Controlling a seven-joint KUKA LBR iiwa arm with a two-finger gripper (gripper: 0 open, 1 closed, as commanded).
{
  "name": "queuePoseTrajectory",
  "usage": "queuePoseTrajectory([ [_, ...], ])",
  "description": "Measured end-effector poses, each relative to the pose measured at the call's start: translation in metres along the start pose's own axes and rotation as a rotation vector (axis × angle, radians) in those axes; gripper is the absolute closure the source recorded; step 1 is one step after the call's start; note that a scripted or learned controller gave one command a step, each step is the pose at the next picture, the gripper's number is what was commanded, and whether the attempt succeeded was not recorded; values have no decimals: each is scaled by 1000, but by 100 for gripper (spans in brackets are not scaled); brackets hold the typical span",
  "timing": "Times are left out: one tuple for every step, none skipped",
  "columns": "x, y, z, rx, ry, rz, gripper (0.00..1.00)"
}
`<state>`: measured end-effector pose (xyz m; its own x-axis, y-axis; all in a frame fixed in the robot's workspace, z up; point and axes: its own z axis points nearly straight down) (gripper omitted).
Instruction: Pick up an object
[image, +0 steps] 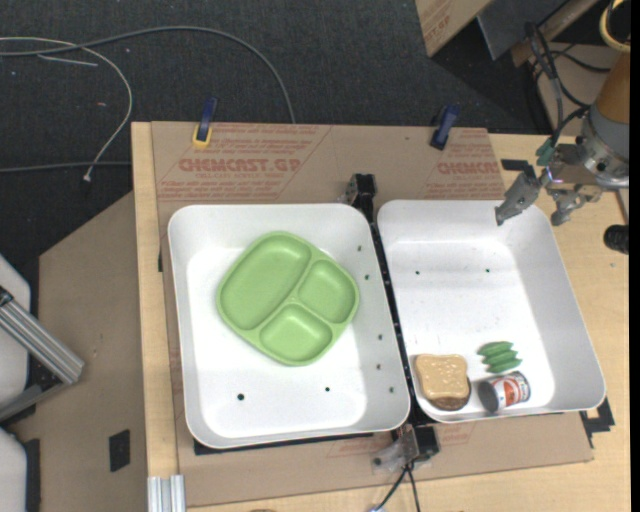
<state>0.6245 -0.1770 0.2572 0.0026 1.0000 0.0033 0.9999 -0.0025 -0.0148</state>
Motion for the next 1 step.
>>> queuePoseTrajectory([
  [1,2,-8,-14,-3,-3,0],
])
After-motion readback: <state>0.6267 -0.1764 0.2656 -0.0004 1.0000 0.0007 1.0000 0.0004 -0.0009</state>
